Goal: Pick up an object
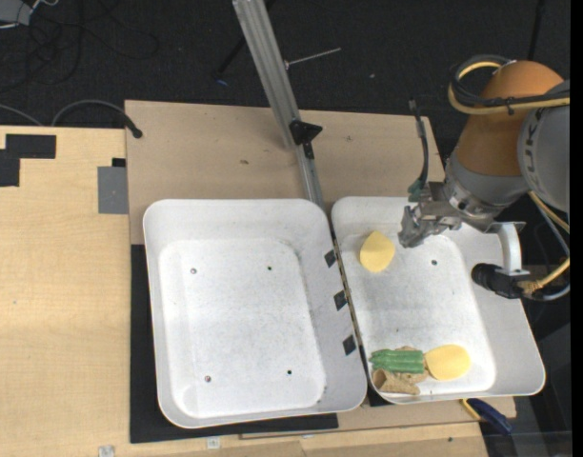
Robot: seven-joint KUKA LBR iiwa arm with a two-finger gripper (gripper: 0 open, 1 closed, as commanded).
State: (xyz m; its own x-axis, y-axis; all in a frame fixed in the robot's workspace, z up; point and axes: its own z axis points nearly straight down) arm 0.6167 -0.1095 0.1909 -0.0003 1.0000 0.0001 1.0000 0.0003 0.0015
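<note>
— Claw (412, 231) status? Reading left to right, please.

— Left bin (236, 219) is lying bare. In the right bin (506, 355), a yellow piece (376, 252) is sitting just left of and below the claw, nothing pinched; spread or pressed, cannot tell.

— Arm?

— Arm (496, 150) is reaching in from the right, wrist bending downward.

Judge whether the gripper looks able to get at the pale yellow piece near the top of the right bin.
Probably yes. The gripper hangs just right of the yellow piece, which lies alone on the right bin floor with nothing over it.
</note>
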